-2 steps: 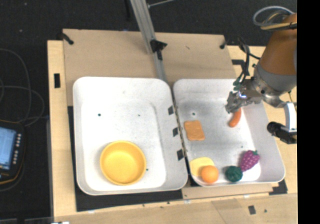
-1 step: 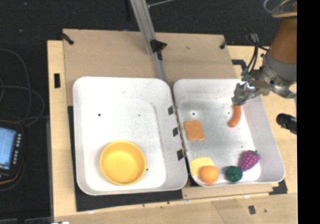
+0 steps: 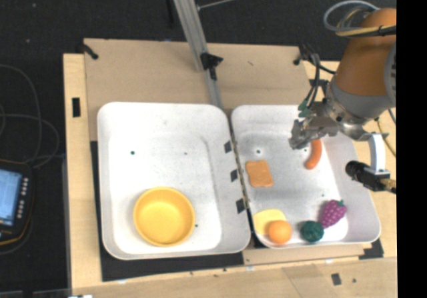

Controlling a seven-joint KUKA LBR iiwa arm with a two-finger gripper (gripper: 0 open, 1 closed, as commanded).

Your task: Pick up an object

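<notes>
Counter (image 3: pixel 160 73), tan, w/ two shallow white bins side by side.

L bin (image 3: pixel 160 127): one yellow bowl (image 3: pixel 164 216) seen at front, slightly L of centre, upright, opening up. A few dark specks noted on bin floor.

Metal pole (image 3: pixel 190 20) seen slanting down from top of view to the seam betw. bins.

R bin (image 3: pixel 270 127): tan bread slice (image 3: pixel 259 173) lying flat near L wall, mid-depth. Along front edge, L to R: pale yellow piece (image 3: pixel 268 216), w/ an orange (image 3: pixel 279 231) touching its front; dark green rounded item (image 3: pixel 311 231) just beside; purple grape bunch (image 3: pixel 332 212) near R front corner.

Orange-red carrot-like piece (image 3: pixel 312 155) seen in R half of R bin, toward back, long axis roughly front-back. Gripper (image 3: pixel 301 138) positioned right over its upper end, approx. touching; whether fingers are open or closed around it cannot be told, contact zone hidden by gripper body.

Arm (image 3: pixel 363 63) w/ orange band entering from R, above R bin's back R corner.
</notes>
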